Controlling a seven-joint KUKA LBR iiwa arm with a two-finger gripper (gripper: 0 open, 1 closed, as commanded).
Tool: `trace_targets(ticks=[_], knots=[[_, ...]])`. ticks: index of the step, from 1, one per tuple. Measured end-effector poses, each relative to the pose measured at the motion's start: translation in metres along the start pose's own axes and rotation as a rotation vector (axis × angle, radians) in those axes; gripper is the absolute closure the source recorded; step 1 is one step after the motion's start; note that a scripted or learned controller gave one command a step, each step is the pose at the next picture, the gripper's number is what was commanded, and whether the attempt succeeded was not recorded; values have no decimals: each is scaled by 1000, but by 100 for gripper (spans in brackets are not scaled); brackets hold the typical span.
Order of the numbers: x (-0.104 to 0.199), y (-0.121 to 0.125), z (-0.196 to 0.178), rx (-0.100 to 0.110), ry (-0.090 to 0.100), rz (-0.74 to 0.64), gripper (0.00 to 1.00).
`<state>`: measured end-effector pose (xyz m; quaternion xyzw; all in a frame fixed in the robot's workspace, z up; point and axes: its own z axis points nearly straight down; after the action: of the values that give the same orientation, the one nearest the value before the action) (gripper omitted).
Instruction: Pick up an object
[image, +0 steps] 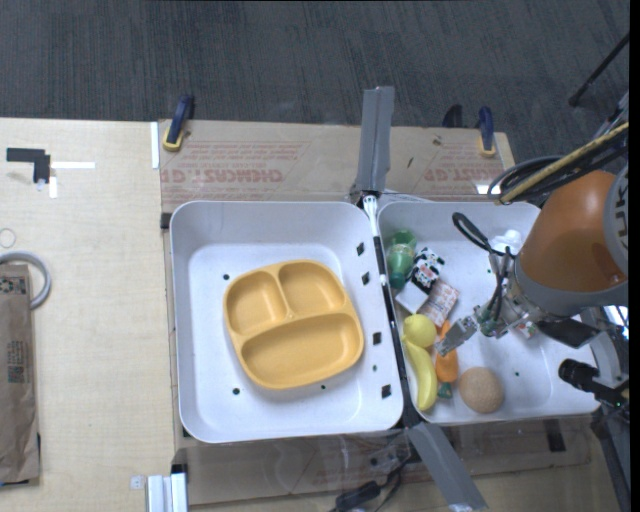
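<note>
The right bin (520, 405) holds several small objects. A green item (400, 255) lies at its far left, with a black-and-white toy (429, 268) and a brownish packet (437, 298) beside it. Nearer the front are a yellow lemon (419, 329), a banana (424, 378), an orange carrot-like piece (446, 362) and a tan round object (481, 389). My gripper (458, 337) reaches in from the right and hangs low over the bin, its tip just above the orange piece and right of the lemon. Nothing is visibly held in it.
The left bin (190, 300) holds a yellow divided plate (292, 323). A grey divider post (376, 140) stands between the bins at the back. Cables (475, 235) loop over the right bin's far side. A brown paper bag (15, 380) lies on the bench at far left.
</note>
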<state>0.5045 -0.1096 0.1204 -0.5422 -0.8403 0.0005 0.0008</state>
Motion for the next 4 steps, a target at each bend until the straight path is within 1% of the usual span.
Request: trace_targets(ticks=[1,2,3,4], knots=[[-13,4,30,0,-1,409,0],[9,-27,30,4,1,932,0],[63,-2,-70,3,-1,881,0],[63,-2,-70,3,-2,881,0]])
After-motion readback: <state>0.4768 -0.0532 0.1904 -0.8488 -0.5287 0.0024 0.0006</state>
